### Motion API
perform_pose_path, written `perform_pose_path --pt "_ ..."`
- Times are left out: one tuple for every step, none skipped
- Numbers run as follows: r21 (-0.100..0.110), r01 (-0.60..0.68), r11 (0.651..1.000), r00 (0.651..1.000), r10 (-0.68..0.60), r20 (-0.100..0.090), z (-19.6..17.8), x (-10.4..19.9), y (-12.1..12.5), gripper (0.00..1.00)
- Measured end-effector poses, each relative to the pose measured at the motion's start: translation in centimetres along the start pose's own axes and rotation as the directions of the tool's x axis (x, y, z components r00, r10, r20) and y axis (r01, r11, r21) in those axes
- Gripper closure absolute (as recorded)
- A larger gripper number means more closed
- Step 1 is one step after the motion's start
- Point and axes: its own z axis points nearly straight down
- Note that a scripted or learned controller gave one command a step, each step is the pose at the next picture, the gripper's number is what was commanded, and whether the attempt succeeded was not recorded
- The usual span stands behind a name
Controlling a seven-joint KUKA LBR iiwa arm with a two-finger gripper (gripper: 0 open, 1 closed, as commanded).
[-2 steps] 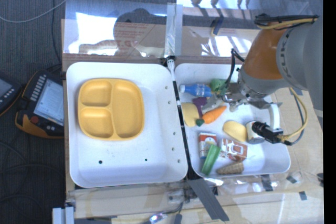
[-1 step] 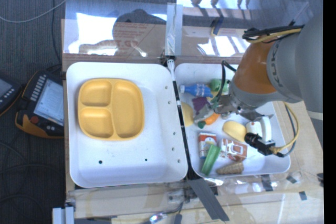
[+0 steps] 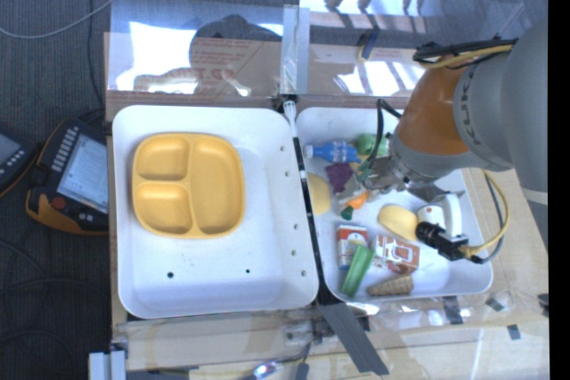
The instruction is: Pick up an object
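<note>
The right bin (image 3: 472,280) holds several toy foods. Among them are a blue bottle (image 3: 334,152), a green piece (image 3: 365,143), a purple piece (image 3: 339,177), a small orange carrot (image 3: 354,203) and a yellow lemon shape (image 3: 396,220). My gripper (image 3: 378,176) hangs low over the bin's middle, just right of the purple piece and above the carrot. The arm's orange band (image 3: 436,116) and grey body cover the bin's far right part. Nothing shows as held.
The left bin (image 3: 178,280) carries a yellow divided plate (image 3: 189,183). Near the right bin's front lie a red-and-white carton (image 3: 352,240), a green cucumber (image 3: 358,270), a second carton (image 3: 397,254) and a brown cone (image 3: 392,287). A black cable (image 3: 450,243) loops over the bin.
</note>
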Motion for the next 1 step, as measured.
perform_pose_path --pt "0.017 -0.227 0.974 0.974 0.227 0.001 -12.50 5.44 1.82 1.00"
